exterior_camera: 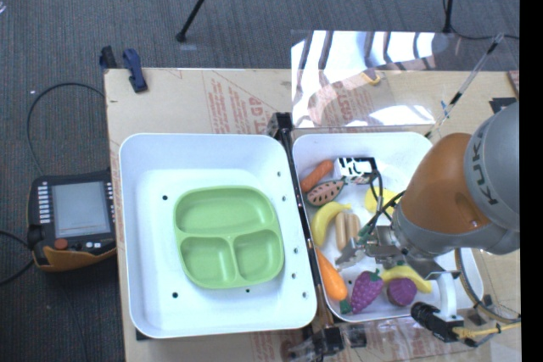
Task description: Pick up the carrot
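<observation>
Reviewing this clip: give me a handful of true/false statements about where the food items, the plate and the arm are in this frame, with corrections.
1. The green divided plate lies in the left bin. True.
2. A carrot lies on the green plate. False: it lies in the right bin, near that bin's left wall.
3. The purple grapes lie near the right bin's front edge. True.
4. The end effector hangs over the left bin. False: it is over the right bin, among the food items.
5. A banana lies in the right bin. True.
</observation>
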Robot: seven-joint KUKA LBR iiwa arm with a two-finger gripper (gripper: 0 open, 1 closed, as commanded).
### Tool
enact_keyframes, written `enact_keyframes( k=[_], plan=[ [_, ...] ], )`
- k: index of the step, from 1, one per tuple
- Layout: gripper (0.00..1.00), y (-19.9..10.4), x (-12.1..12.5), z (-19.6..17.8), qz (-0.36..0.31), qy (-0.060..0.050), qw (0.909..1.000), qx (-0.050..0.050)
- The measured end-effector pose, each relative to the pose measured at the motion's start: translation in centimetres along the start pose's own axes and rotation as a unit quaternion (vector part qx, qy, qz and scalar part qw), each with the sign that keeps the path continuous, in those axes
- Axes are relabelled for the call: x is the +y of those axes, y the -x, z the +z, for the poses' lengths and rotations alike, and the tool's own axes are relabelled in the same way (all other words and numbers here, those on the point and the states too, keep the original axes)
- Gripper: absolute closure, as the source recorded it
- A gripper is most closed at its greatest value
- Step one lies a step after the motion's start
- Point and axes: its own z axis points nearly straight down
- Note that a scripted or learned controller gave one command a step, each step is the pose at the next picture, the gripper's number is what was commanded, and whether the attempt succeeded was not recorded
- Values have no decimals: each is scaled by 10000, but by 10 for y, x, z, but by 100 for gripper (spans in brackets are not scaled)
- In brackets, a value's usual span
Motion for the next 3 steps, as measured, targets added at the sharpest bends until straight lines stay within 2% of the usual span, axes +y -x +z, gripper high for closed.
enact_keyframes(
  k=[1, 2, 3],
  plan=[
    [0, -89, -8, -86, 1719, 15, 9851, 6],
    [0, -63, -7, -86, -461, 2, 9989, -11],
    [0, -43, -6, -86, -93, 13, 10000, -13]
  ],
)
